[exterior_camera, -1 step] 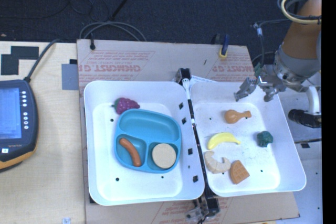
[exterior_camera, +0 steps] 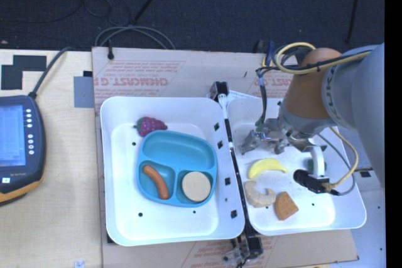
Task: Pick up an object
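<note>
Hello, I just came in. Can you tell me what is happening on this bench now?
A grey robot arm reaches into the right bin, trying to pick something up. Its claw hangs just above a banana; I see nothing held. Near the banana lie a pale bread piece and a cracker. The left bin holds a blue tray with a sausage and a round biscuit, plus grapes.
</note>
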### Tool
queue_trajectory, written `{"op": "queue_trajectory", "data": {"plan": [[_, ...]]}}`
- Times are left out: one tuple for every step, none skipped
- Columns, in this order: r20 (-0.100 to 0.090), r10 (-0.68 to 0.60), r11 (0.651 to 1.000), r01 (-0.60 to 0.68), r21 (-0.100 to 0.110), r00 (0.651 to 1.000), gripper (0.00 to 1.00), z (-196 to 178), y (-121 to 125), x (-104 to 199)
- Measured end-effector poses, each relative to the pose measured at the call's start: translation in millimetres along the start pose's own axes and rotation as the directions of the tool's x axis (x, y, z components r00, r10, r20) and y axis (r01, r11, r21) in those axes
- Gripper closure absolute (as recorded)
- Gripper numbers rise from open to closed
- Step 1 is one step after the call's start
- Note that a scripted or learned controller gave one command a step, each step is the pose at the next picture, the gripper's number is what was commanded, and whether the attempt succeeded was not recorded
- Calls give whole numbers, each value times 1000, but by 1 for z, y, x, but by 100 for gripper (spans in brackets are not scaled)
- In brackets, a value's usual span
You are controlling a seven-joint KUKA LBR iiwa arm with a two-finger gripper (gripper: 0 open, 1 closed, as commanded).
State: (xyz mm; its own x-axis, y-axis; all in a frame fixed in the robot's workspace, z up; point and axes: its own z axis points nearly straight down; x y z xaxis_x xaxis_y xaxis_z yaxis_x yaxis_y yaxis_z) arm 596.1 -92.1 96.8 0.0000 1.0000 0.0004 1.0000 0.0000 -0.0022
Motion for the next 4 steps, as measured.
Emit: {"op": "queue_trajectory", "data": {"plan": [[-1, 1, 1000, -1, 6, 1000, 0, 10, -36, 1], [-1, 6, 1000, -6, 3, 1000, 100, -1, -34, -1], [-3, -10, 1000, 10, -13, 1000, 100, -97, 19, 83], [0, -3, 1000, 3, 1, 1000, 0, -90, 15, 78]]}}
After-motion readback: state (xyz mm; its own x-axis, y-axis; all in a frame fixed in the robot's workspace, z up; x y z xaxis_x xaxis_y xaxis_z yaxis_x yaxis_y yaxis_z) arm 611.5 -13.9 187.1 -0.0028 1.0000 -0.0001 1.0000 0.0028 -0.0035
